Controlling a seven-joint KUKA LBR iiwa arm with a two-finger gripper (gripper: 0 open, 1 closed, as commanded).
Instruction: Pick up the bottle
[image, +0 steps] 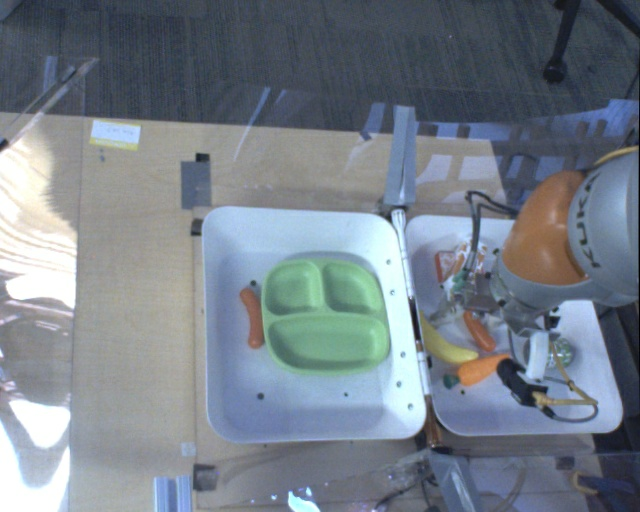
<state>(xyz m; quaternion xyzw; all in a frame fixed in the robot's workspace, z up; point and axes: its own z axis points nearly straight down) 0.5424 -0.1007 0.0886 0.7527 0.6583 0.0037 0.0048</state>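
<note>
We start with the bench (120, 300), pale wood grain, matte and flat. On it sit two shallow white bins of smooth moulded plastic with rounded corners: the left bin (225, 330) and the right bin (600, 395). The grey arm with its glossy orange band (540, 235) hangs over the right bin, and the tool (528, 350) sits low among the clutter; whether it is spread or pressed together we cannot tell.

In the left bin lies a green divided plate (325, 315), rigid and satin-smooth, with a small orange carrot-like toy (252, 315) just beside it.

The right bin holds a yellow banana (445, 345), a carrot (480, 370) and a black-handled item (515, 385).

The bottle (555, 352) we take to be the small clear piece beside the tool, partly hidden. We judge it light, stiff and slippery, best gripped across its round body.
</note>
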